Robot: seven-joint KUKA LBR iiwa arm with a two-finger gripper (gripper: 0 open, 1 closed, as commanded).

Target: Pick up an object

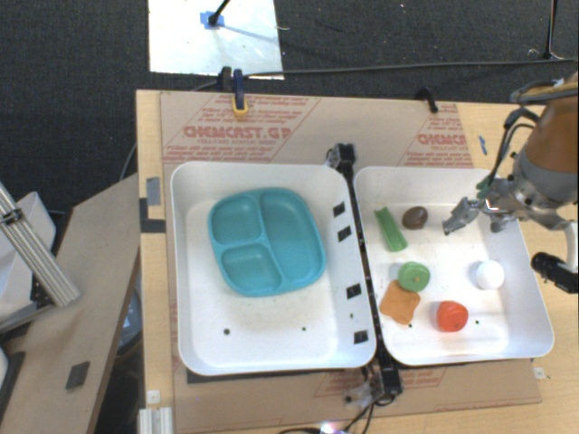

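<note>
The right bin [520, 333] holds several small objects: a green stick [391, 229], a brown ball [414, 216], a green round piece [414, 276], an orange block [399, 304], a red piece [451, 316] and a white ball [488, 275]. My gripper [477, 215] hangs over the upper right part of this bin, right of the brown ball and above the white ball. Its fingers stand apart with nothing between them.
The left bin [194, 333] holds a teal divided plate [266, 240]. A black clip strip [351, 242] runs along the seam between the bins. A white sheet [213, 23] lies beyond the bench at the back.
</note>
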